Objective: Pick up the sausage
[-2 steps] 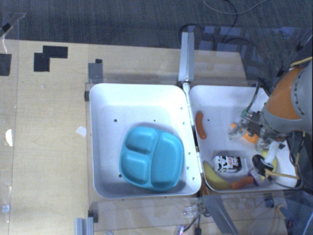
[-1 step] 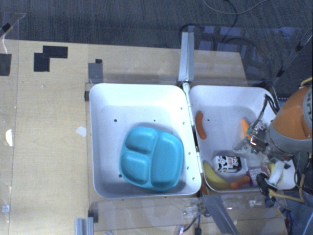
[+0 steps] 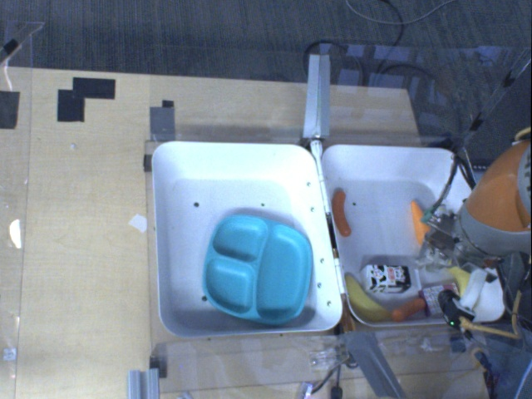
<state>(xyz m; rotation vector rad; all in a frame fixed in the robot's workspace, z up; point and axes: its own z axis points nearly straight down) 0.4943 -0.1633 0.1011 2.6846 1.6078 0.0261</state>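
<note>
The sausage (image 3: 339,213) is a short reddish-orange link lying lengthwise in the right bin (image 3: 378,160), close to its left wall. My gripper (image 3: 438,238) hangs over the right side of that same bin, below the arm's orange band (image 3: 503,199). It is about a hand's width to the right of the sausage and apart from it. An orange carrot (image 3: 417,219) lies just beside the gripper, partly covered by it.
A blue divided plate (image 3: 258,267) sits in the left bin (image 3: 179,223). Along the right bin's front lie a yellow banana (image 3: 364,301), a black-and-white carton (image 3: 388,278) and a small red-orange item (image 3: 408,310). A metal post (image 3: 317,94) stands behind the divider.
</note>
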